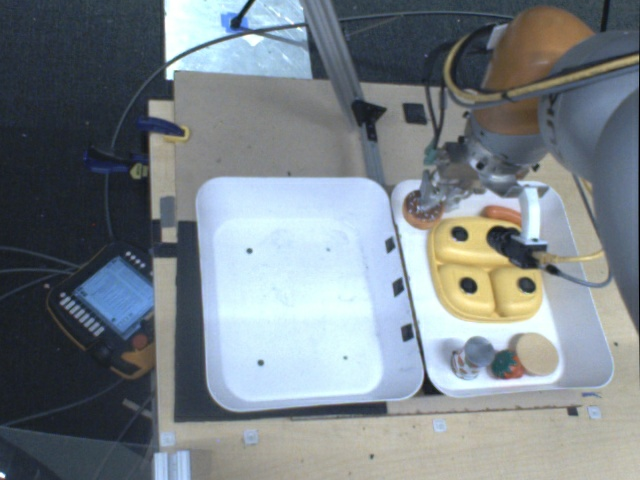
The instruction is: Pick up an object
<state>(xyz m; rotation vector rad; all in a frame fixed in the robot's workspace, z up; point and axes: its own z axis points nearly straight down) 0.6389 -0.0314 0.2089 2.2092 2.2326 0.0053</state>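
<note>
we see the gripper [432,200] low in the right bin [590,358], at its far left corner, over a small brown round object [417,209]. its pincer state we cannot tell.

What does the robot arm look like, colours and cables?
The arm is grey with rounded links and an orange band above the wrist. Yellow and black cables loop around that band. The gripper is a small metallic grey unit.
</note>
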